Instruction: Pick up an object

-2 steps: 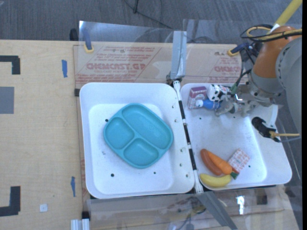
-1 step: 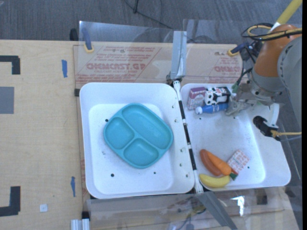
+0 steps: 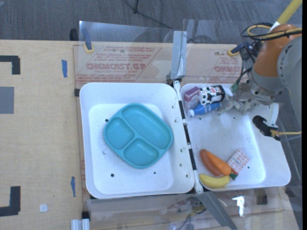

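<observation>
Pick not done yet, by my read. Nothing is lifted; every candidate lies on the floor of the right bin point(image 3: 276, 174).

Likeliest target, judging by where the arm is: the far-left corner cluster in that bin. There's a blue-and-white tube or bottle point(image 3: 205, 109) lying on its side, a small black-and-white cow-patterned item point(image 3: 211, 94) just behind it, and a small purplish carton point(image 3: 192, 97) beside that, near the bin's left wall. All three are packed close, probably touching.

The gripper point(image 3: 242, 102) sits at the far edge of the right bin, just right of the tube's end. Wrist hardware and cables block the tips, so I can't tell whether the jaws are open or closed, or whether they touch anything. Nothing visibly held.

Left to do: close on one item, lift clear.

Counts:
- right bin, far corner: 1 tube, 1 cow-patterned item, 1 carton
- right bin, near side: 1 carrot point(image 3: 215, 163), 1 banana point(image 3: 214, 180), 1 small red-and-white checkered packet point(image 3: 239, 160); carrot and banana touching, or nearly
- left bin point(image 3: 91, 128): 1 teal three-compartment plate point(image 3: 138, 135), compartments bare
- 2 bins on the surface, 1 arm point(image 3: 276, 56)

Total 6 loose items right, 1 left.
</observation>
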`<state>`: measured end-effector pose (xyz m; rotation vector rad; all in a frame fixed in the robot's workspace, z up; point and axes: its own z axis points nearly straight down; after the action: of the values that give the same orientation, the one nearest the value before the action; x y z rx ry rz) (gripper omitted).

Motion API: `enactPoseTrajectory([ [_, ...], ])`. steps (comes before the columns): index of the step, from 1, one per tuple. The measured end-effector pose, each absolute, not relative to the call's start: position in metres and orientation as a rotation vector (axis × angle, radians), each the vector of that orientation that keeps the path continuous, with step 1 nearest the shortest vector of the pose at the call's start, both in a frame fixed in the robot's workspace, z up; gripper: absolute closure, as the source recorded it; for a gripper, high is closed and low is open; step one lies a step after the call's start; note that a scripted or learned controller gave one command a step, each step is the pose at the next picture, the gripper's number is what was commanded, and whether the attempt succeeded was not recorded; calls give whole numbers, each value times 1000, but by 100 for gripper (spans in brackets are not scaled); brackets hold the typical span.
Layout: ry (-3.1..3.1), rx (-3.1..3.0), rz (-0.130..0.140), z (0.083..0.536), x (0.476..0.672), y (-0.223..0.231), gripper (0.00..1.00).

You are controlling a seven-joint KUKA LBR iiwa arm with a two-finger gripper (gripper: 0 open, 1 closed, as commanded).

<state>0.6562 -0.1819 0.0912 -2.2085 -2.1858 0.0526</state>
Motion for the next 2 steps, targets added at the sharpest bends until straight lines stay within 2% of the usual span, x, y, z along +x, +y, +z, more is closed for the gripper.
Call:
enactPoseTrajectory([
  [1, -2184, -2223, 56, 85, 657, -177, 0],
  [2, -2197, -2228, 59, 86, 657, -137, 0],
])
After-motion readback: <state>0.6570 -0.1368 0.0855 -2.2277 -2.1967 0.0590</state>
